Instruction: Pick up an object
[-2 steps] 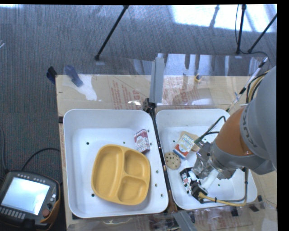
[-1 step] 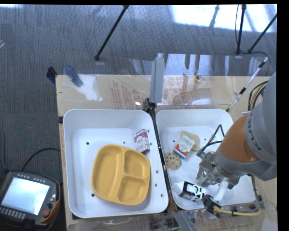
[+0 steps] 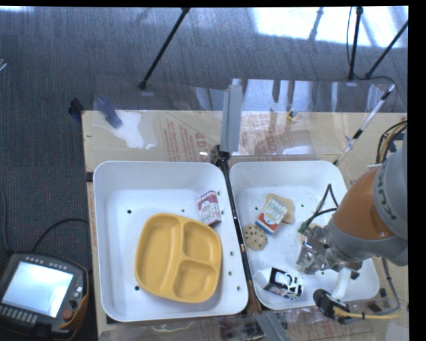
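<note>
We could not tell whether the gripper (image 3: pixel 311 258) was open, since its fingers blurred into the wrist above them. The arm (image 3: pixel 373 213) ran off the right edge and hid part of the right bin's (image 3: pixel 293 170) right wall. The pendant (image 3: pixel 41 290) was cut by the lower left corner.

Dark grey ribbed carpet (image 3: pixel 80 46) is covering the floor around the bench. Bright light is falling in a pale patch (image 3: pixel 313 20) on the carpet at the top right. Thin black stand legs (image 3: pixel 163 46) are slanting across the floor, with more (image 3: pixel 353 40) standing at the top right. A handheld screen unit (image 3: pixel 43 290) is glowing at the lower left, its cable (image 3: pixel 40 236) curling over the carpet.
</note>
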Robot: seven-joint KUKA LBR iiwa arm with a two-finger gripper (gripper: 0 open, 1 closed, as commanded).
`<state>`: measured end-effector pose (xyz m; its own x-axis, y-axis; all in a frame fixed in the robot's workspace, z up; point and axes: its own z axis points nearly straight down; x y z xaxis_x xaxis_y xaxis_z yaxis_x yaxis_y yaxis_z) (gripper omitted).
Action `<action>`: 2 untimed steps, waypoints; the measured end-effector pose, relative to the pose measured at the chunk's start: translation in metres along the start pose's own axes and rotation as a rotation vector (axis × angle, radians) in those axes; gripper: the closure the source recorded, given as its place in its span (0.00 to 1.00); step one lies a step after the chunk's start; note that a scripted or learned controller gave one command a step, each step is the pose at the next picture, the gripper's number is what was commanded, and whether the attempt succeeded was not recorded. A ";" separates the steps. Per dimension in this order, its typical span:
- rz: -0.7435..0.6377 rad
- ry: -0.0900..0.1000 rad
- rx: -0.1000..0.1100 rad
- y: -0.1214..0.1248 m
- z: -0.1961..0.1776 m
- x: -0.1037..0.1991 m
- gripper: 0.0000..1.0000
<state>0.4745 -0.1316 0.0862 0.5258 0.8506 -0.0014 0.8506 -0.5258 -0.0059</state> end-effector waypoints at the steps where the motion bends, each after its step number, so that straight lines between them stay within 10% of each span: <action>1: -0.106 0.000 0.003 -0.002 0.001 0.004 1.00; 2: -0.105 0.000 0.003 -0.002 0.001 0.004 0.00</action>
<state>0.4749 -0.1271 0.0855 0.4339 0.9010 -0.0004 0.9009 -0.4339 -0.0086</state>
